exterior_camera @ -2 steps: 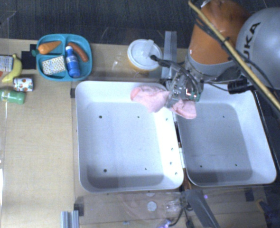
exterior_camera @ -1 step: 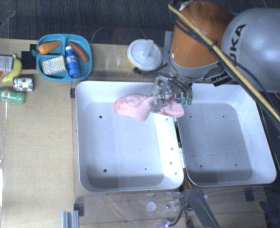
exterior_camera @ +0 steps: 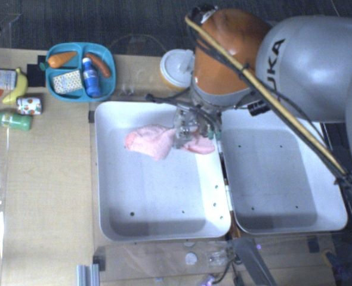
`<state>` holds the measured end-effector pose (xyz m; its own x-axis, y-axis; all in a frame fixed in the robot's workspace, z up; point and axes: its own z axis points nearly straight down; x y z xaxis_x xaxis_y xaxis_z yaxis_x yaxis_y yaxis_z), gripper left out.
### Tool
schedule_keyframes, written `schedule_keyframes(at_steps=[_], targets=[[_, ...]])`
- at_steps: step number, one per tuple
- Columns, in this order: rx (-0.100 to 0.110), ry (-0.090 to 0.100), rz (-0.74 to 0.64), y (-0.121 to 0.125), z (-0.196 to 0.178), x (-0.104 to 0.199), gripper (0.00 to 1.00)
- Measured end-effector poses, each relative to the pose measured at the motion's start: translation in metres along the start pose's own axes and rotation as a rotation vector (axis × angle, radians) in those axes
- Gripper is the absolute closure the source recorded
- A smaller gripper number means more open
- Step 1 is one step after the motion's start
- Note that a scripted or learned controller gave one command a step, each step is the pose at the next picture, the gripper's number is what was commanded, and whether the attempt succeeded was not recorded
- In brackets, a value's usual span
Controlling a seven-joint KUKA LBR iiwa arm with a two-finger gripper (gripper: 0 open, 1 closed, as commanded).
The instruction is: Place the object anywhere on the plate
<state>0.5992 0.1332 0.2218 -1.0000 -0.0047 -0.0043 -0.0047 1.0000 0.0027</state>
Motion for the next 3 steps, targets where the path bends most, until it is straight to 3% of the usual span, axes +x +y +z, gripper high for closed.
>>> schedule_keyframes(at_steps=[2, 3], targets=[[-0.001, 0.000, -0.001, 0.097, -0.004, 0.028, 1.00], [-0.001, -0.001, -0.001, 0.097, -0.004, 0.028, 0.00]])
